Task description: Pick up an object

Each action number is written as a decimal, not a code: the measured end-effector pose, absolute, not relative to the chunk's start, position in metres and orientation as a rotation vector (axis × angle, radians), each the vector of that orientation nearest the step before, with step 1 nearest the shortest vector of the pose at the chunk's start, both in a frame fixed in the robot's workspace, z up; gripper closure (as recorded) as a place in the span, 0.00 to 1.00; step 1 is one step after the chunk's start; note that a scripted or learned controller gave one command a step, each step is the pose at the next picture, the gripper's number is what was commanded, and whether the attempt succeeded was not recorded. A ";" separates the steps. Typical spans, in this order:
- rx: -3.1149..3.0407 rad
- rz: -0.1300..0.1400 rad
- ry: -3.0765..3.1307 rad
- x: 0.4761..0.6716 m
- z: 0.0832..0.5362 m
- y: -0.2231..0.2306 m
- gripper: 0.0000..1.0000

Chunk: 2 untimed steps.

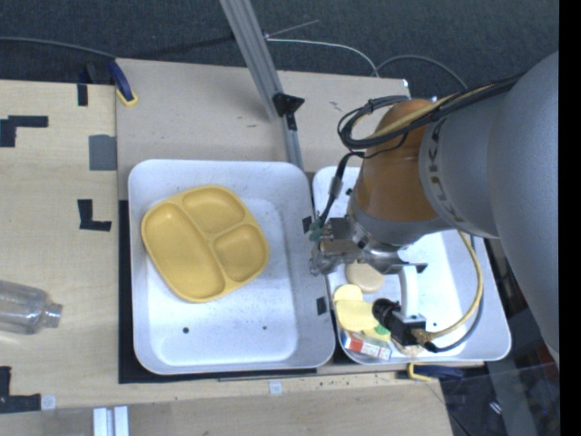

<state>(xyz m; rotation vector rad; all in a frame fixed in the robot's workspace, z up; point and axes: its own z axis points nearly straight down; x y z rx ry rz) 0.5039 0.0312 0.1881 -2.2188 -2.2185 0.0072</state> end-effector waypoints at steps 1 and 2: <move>-2.216 -0.008 -2.232 0.584 0.218 0.084 1.00; -2.222 0.009 -2.218 0.562 0.186 0.057 1.00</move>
